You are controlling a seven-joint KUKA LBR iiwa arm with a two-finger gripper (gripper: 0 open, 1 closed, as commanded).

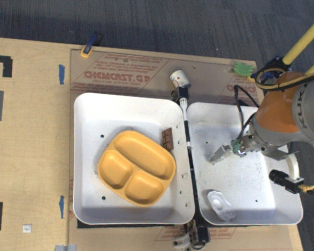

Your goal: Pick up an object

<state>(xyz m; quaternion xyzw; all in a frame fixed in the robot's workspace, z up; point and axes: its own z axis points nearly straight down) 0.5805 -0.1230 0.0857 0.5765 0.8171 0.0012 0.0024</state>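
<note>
A yellow divided plate [137, 167] lies in the left bin [88, 144]. A small brown block [168, 138] rests beside it, near the wall between the bins. In the right bin [260, 183], a small clear-white plastic object [219, 202] sits close to the front wall. My gripper [215, 156] hangs over the middle-left of the right bin, pointing down and left, well behind the clear object. Its fingers look pressed together with nothing between them. The grey arm with its orange band [278, 112] comes in from the right.
A black cable and connector [284, 180] hang off the arm over the right bin's right side. A white and black fixture [179, 81] stands behind the wall between the bins. Both bins rest on a brown board [123, 71].
</note>
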